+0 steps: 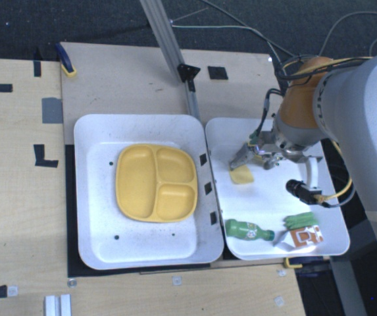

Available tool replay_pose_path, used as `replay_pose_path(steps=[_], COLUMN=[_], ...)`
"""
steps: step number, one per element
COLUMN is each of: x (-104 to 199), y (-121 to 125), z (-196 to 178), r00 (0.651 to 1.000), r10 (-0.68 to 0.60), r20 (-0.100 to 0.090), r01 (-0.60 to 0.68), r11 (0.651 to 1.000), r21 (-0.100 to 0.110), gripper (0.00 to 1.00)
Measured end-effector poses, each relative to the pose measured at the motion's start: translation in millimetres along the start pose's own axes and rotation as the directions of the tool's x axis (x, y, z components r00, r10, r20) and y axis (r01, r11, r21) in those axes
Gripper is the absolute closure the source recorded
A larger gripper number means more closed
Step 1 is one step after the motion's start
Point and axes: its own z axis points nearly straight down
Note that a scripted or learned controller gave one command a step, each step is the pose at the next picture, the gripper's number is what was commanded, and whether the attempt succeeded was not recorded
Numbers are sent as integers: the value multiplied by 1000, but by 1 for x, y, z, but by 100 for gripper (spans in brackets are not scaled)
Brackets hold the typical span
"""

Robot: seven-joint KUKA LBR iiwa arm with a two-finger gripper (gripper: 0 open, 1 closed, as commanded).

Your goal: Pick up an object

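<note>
I am bringing the tool (249, 158) down into the right bin (222, 176), right of centre in the frame, just above a pale yellow block (242, 175) lying on the bin floor — the likeliest thing to pick. Whether the fingers are apart or together I cannot tell; the wrist is covering them and nothing is showing between them. The risk, as I am judging it, is a miss: the block is sitting flat and low, slightly below and left of the tool, so an off-centre close could be nudging it away toward the bin wall rather than clamping it. Lower in the same bin a green bottle (248, 230) is lying on its side, with a green and orange packet (302, 230) beside it at lower right — both well apart from the block and not in the way. The left bin (89, 196) is carrying a yellow divided tray (156, 182). The arm's cables are hanging over the right bin's far side.
</note>
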Motion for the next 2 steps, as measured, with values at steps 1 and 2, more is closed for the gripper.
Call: replay_pose_path(steps=[1,2], x=[0,0], y=[1,2], z=[-1,-13], r00=[1000,1000], r10=[0,0], r20=[0,1], r01=[0,0], r11=[1000,1000], r21=[-2,-8], gripper=[0,100])
